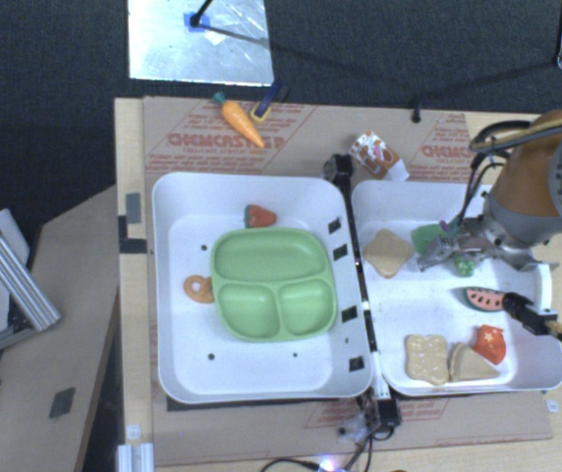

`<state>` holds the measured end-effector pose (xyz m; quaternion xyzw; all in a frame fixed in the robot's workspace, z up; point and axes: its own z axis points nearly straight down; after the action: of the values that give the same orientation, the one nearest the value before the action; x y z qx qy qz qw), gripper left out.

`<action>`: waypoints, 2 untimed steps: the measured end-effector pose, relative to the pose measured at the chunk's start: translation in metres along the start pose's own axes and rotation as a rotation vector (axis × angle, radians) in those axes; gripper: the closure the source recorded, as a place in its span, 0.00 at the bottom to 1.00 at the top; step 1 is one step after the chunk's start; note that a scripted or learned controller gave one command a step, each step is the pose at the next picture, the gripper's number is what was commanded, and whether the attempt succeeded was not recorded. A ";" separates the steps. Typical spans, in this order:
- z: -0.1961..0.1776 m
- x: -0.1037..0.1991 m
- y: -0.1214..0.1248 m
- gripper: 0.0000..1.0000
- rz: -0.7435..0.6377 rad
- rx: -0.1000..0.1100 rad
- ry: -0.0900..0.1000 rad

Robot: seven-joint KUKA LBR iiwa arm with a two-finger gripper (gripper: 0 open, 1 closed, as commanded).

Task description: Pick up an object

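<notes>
Arm: the grey arm with the orange band (541, 170) reaches in from the right over the right shallow white bin (399, 377).
Tool: the tool (445, 254) sits low in the upper middle of that bin, over a small green toy piece (426, 236); a second bit of green (465, 263) shows just beside its tip.
Tool state: I cannot tell how the tool stands; it is too small and blurred against the green.
Likely target: the green toy piece, near the bin's upper middle, just right of the tan bread-shaped piece (387, 253). Touching or merely under the tool: cannot tell.
Handling judgement: it looks like a small moulded play-food item, probably light, stiff and smooth, so apt to slip or skid on the slick bin floor. A centred pinch across its narrowest part seems best.
Other pieces, right bin: watermelon slice (483, 298), red strawberry-like piece (489, 342), two toast pieces (443, 358) at the near edge.
Left bin: green divided plate (269, 283), small orange ring (198, 288), red piece (259, 216).
Tabletop: toy carrot (242, 122) and a small wrapped packet (376, 154) lie beyond the bins.
</notes>
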<state>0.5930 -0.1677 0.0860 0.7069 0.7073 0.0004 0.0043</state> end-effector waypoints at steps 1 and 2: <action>-0.010 0.001 0.000 1.00 0.000 0.000 0.004; -0.073 -0.005 0.007 1.00 -0.003 -0.002 0.003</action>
<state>0.5999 -0.1720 0.1590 0.7058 0.7084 0.0020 0.0038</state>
